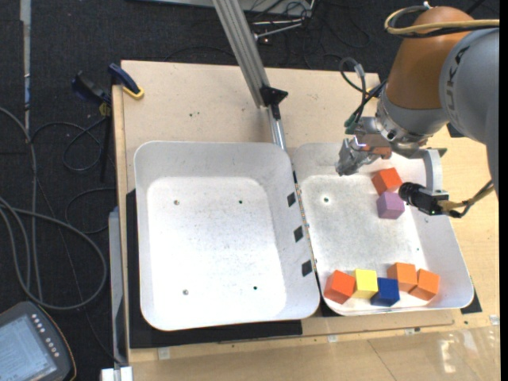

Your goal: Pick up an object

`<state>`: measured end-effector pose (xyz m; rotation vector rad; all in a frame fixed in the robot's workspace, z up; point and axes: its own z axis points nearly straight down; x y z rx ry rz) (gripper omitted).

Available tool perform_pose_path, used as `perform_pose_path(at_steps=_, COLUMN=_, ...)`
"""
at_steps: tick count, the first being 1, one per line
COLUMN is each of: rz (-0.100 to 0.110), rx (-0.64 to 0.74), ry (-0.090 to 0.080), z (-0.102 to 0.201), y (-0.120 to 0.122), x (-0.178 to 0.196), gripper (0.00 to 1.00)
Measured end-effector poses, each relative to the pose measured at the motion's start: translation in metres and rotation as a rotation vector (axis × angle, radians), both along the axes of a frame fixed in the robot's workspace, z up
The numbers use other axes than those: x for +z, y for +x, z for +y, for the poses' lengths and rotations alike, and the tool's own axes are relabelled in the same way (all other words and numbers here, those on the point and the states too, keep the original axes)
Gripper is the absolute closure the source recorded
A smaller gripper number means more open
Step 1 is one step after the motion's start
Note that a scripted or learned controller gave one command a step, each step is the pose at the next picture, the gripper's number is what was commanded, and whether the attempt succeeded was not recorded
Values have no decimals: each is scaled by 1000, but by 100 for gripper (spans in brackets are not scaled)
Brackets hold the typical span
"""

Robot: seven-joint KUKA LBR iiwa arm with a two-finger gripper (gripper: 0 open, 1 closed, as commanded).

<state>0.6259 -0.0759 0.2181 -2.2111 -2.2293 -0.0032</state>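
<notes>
The right bin point(317, 213) holds several small blocks. An orange block point(386, 180) and a purple block point(390, 205) lie near its far right side. Along its near wall sit an orange block point(340, 285), a yellow block point(366, 281), a blue block point(386, 291) and two more orange blocks point(416, 280). My gripper point(349, 162) hangs over the far end of the right bin, just left of the orange block, with nothing visible between its fingers.
The left bin point(210, 232) lies beside the right one. A metal pole point(242, 42) slants across the bench from the top down to the bins' shared edge. A blue and yellow clamp point(119, 82) sits at the bench's far left corner.
</notes>
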Motion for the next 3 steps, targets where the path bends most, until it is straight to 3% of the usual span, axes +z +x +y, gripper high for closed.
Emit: perform_pose_path(at_steps=3, rz=2, rx=0, ry=0, z=161, y=-71, x=25, gripper=100)
